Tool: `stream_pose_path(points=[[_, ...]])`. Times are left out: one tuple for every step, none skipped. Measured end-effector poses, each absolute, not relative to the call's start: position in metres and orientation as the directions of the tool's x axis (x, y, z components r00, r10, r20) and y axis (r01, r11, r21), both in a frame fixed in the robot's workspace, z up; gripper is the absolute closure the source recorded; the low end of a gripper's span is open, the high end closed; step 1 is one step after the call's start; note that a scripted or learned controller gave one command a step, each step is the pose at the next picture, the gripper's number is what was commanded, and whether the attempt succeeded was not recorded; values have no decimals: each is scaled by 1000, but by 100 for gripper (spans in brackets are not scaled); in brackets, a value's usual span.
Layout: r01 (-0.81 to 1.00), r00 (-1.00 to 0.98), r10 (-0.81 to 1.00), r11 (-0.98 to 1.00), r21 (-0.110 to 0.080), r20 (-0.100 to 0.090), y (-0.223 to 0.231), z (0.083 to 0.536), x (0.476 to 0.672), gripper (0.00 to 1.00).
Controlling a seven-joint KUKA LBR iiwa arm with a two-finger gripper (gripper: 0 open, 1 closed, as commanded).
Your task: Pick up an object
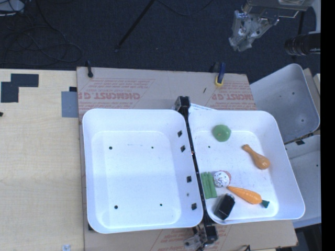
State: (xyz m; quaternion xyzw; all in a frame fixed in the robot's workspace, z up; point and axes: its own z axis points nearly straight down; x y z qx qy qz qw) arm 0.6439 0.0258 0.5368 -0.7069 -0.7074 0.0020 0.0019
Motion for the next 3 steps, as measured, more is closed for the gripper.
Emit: stream_pose_path(points=[[1000, -7, 1000, 7, -9, -1, 27, 546, 644, 100], [1000, -13, 1000, 13, -13, -1, 29, 555, 644, 100], [1000, -19, 1000, 19, -17, -1, 30, 564, 645, 100]])
